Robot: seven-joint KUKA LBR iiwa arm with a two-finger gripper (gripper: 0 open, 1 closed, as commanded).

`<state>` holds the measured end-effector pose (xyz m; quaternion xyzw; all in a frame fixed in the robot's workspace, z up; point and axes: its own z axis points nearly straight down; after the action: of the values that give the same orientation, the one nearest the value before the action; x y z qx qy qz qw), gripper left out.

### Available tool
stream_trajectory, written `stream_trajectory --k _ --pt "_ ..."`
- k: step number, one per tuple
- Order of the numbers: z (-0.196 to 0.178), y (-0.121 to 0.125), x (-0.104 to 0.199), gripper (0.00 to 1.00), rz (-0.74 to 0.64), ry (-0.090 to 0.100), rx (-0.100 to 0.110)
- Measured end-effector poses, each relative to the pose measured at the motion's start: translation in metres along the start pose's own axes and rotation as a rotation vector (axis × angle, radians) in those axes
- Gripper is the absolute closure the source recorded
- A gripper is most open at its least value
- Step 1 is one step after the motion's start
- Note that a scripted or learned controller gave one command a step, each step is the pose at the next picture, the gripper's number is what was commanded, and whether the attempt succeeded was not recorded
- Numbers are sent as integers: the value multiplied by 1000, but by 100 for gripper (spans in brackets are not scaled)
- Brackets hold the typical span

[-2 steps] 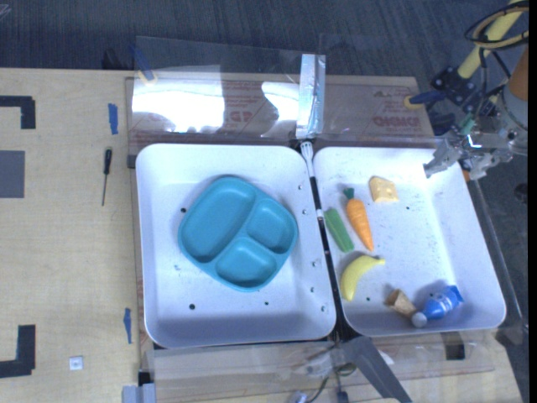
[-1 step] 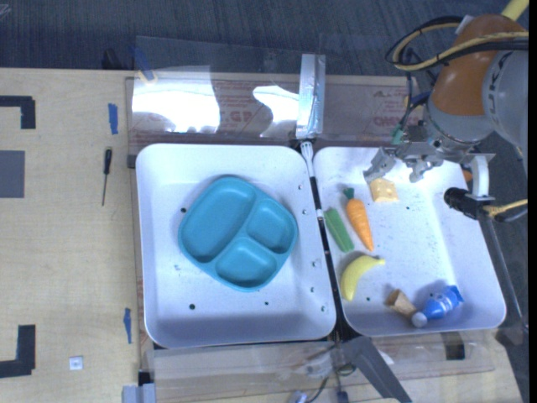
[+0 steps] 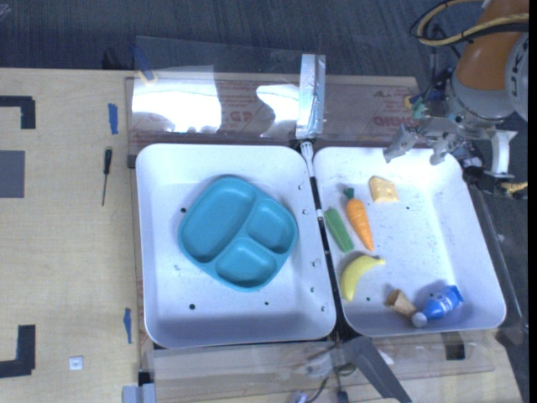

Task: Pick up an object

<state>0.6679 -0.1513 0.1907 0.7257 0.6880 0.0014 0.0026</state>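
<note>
The right bin (image 3: 470, 225) holds an orange carrot (image 3: 360, 219), a green pod (image 3: 339, 229), a yellow banana (image 3: 357, 273), a pale yellow cheese wedge (image 3: 383, 189), a small brown cone (image 3: 400, 300) and a blue bottle (image 3: 440, 303). My gripper (image 3: 418, 148) hangs over the far edge of that bin, up and to the right of the cheese wedge. Its two fingers stand apart with nothing between them, so it is open. The grey arm with its orange band rises behind it at the top right.
The left bin (image 3: 159, 225) bears a blue three-part plate (image 3: 238, 230). A clear plastic sheet with a metal divider (image 3: 310, 95) stands behind both bins. A thin black tool (image 3: 106, 175) lies on the wooden bench to the left.
</note>
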Motion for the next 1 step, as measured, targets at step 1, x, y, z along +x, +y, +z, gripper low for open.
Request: stream_trajectory --k 1 --pt "78 -38 41 0 -277 3 6"
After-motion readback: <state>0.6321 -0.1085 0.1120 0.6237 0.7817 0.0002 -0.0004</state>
